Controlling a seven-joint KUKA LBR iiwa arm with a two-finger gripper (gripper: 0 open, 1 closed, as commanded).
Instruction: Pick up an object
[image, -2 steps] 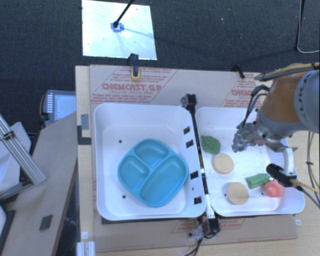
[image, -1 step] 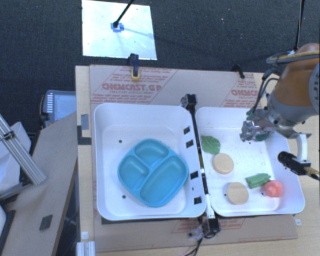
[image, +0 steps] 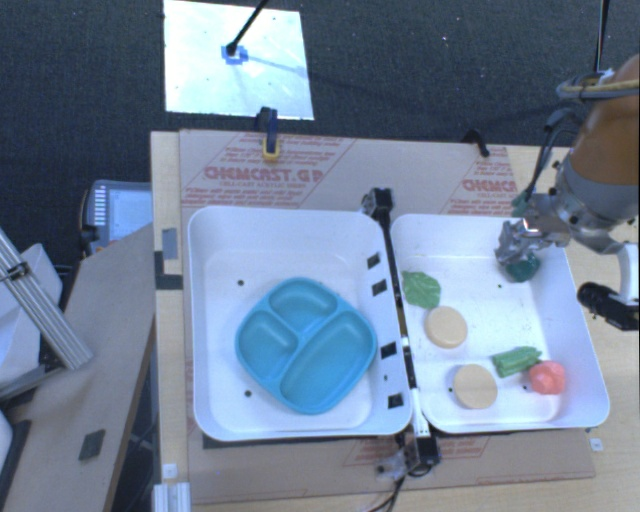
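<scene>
Standing by the desk (image: 330, 160), I see two white bins side by side: left bin (image: 215, 240) w/ a blue divided plate (image: 303, 343) in it, right bin (image: 570, 300) w/ the small stuff. The arm (image: 605, 150) comes in from the right, & its hand (image: 520, 245) sits low over the far right corner of the right bin, right at a dark teal object (image: 521, 268) that peeks out just below it. Whether the hand is grasping that piece or released, I can't tell; the metal tip blocks the contact point, and it's too small & blurry to judge. Rest of the right bin: a green leafy piece (image: 421, 290) near the divider, a tan round disc (image: 446, 327) just below it, a second tan disc (image: 474, 386) nearer the front, a green wedge (image: 516, 360) and, touching or just beside it, a pink-red piece (image: 547, 378); all lie well apart from the hand. Progress, IMO: reach looks done, the hand is at a candidate object, but the teal piece seems to rest at bin-floor level, so no lift yet. Left to do: confirm a firm grasp & raise it clear of the bin.
</scene>
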